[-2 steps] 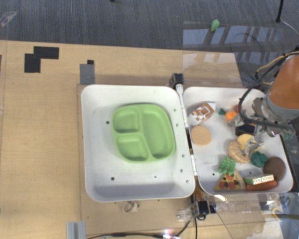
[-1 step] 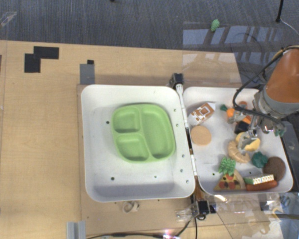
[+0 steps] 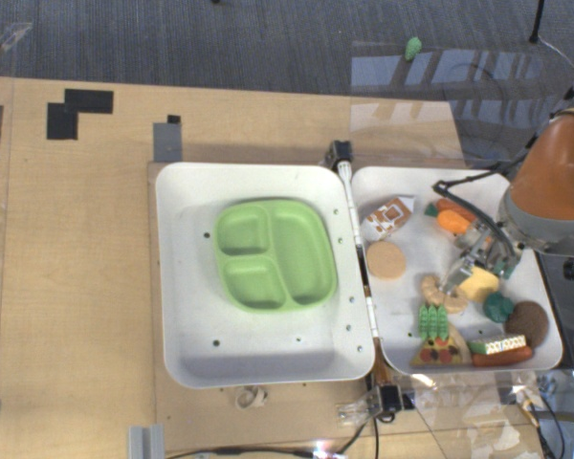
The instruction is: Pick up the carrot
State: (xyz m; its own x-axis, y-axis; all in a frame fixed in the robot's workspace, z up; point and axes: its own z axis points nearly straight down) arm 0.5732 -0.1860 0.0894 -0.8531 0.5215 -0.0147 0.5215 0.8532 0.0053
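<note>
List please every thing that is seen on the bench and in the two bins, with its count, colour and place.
left bin: one, white, left half of bench
divided plate: one, green, middle of left bin
right bin: one, white, beside left bin
carrot: one, orange, upper part of right bin
round cookie: one, tan, left side of right bin
pizza slice: one, yellow with red, bottom of right bin
hot dog: one, reddish, bottom right corner
arm: one, grey and orange, right side
gripper: one, metal, low over the right bin

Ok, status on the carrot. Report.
Gripper low in right bin, over the toys. Carrot by the far wall, not held. Yellow block and arm cable crowd it.
</note>
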